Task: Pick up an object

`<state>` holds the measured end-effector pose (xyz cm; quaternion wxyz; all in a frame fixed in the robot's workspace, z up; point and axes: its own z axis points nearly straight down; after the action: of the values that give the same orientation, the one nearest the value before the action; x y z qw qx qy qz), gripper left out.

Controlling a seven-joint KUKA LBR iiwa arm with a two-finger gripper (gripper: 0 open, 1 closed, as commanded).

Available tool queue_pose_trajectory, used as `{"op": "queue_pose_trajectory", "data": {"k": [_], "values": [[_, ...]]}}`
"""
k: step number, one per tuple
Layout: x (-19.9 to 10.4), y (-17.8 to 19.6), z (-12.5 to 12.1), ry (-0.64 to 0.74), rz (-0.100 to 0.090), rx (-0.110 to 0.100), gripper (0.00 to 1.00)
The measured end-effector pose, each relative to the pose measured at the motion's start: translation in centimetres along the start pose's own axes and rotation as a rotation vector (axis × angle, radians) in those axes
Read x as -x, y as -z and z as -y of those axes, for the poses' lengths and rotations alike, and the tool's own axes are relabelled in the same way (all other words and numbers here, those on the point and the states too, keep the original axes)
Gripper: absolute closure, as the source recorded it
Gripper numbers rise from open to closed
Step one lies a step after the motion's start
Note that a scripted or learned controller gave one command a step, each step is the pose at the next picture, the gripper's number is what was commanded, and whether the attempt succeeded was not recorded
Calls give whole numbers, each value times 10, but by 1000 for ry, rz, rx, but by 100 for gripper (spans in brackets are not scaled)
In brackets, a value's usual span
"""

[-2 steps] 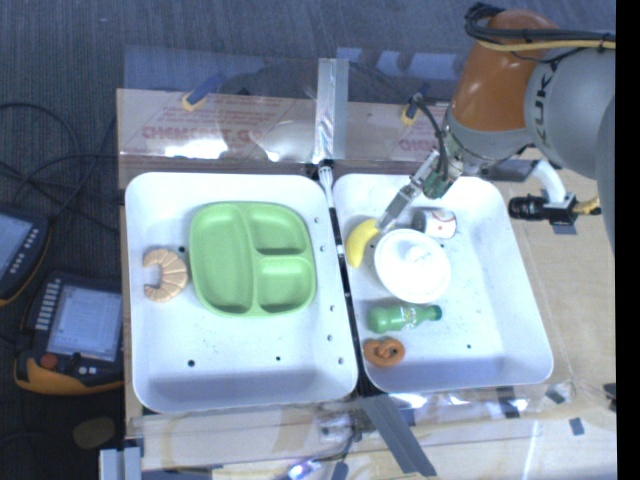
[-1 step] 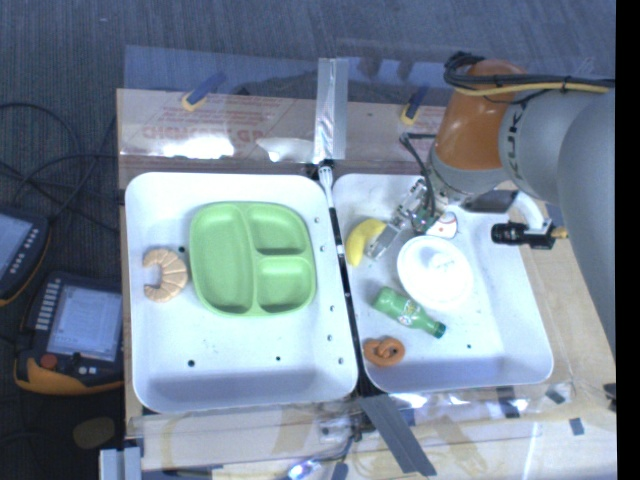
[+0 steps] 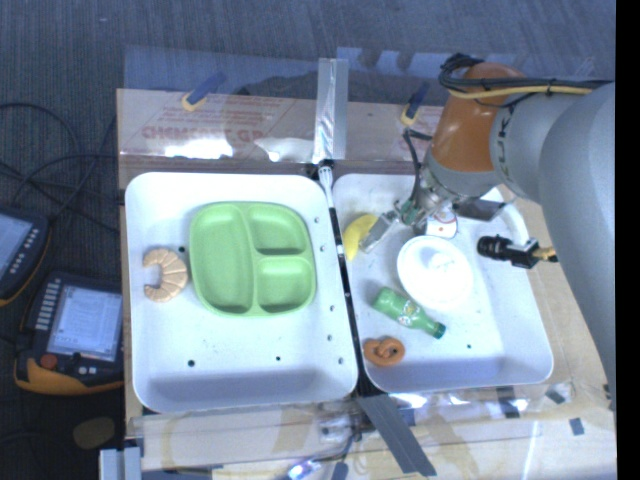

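Step in hand: the approach. The gripper is reaching low into the right bin, its tips hanging just above the lemon. Nothing is sitting between the fingers; whether they are spread or closed cannot be told.

Landmark: white bowl, mid right bin.

Item 1, likely target: lemon, yellow, rounded, lying left of the bowl against the bin's left wall, partly hidden by the gripper.

Item 2: green bottle, lying on its side just below the bowl.

Item 3: brown pastry, further below, near the front wall.

Next move, by judgement: descending further, straddling the lemon, closing, lifting. The wall is crowding 1 finger's room.
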<state>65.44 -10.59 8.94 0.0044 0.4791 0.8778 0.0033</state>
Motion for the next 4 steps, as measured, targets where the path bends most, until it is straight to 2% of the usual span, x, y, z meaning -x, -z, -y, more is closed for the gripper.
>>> {"op": "queue_pose_trajectory", "data": {"k": [1, 2, 3, 4], "values": [[9, -1, -11, -116, -12, -16, 0], [-7, 1, 56, -113, 3, -4, 0], [-54, 3, 117, -260, 8, 2, 0], [-1, 1, 75, -402, 3, -1, 0]]}}
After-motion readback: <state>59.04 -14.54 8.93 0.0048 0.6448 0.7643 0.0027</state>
